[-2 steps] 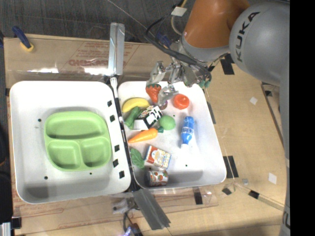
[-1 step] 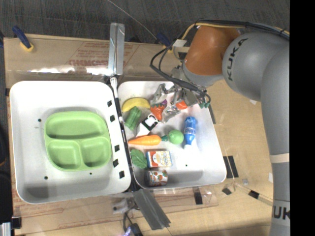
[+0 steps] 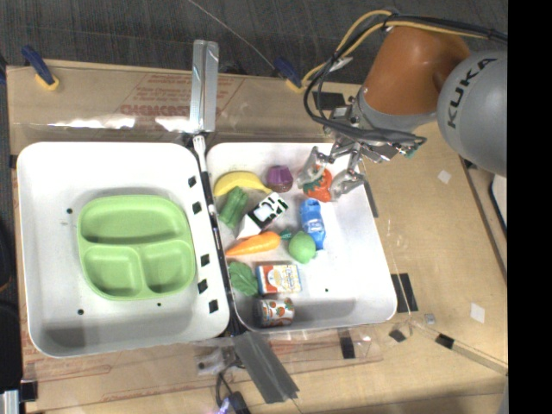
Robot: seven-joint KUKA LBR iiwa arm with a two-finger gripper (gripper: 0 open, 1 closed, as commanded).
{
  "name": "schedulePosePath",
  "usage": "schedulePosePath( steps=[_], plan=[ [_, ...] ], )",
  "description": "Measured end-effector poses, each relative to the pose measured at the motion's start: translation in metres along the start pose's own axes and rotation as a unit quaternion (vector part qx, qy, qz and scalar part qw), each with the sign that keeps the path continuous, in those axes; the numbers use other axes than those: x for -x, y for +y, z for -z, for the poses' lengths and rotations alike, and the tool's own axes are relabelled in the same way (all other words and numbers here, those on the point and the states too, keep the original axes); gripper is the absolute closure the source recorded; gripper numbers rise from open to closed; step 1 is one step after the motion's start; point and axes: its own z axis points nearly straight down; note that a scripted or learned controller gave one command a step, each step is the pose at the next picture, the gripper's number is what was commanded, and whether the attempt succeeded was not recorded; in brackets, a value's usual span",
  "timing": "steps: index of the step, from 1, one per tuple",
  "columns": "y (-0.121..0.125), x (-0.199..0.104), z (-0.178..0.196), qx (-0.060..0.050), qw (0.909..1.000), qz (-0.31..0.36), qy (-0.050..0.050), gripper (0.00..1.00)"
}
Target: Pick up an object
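Bench work with 2 shallow white bins side by side: the left bin (image 3: 34, 231) carries a green divided tray (image 3: 135, 247) with 3 compartments, and the right bin (image 3: 366, 266) holds a scatter of toy food. The grey arm (image 3: 479, 102) with its orange band (image 3: 412, 69) reaches in from the right, and its gripper (image 3: 335, 175) hangs over the far right corner of the right bin. The 2 metal fingers (image 3: 350, 178) stand somewhat apart, pointing down, and a small red-orange object with a bit of green (image 3: 316, 185) sits right at them, partly between and below the tips; whether the fingers actually clamp it or merely straddle it I cannot tell from this angle.

Just left of that object lies a purple piece (image 3: 279, 178), and left again a yellow banana (image 3: 241, 182). Below the gripper, near the bin's middle, a blue packet (image 3: 312, 220) stands beside a green round fruit (image 3: 302, 247). An orange carrot (image 3: 254, 245) lies touching that fruit's left side, under a black-and-white item (image 3: 268, 210). A green leafy piece (image 3: 232, 206) rests by the divider. Toward the near edge sit a small juice carton (image 3: 279, 279) and a can (image 3: 276, 311), with another green vegetable (image 3: 242, 278) to their left.
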Motion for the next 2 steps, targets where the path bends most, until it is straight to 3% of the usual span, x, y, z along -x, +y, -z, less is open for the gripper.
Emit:
schedulePosePath(
  steps=[1, 2],
  plan=[
    [0.000, 0.000, 0.000, 0.001, 1.0000, 0.000, 0.000, 0.00],
    [0.050, -0.045, -0.066, -0.001, 0.9976, 0.069, 0.000, 0.00]
  ],
)
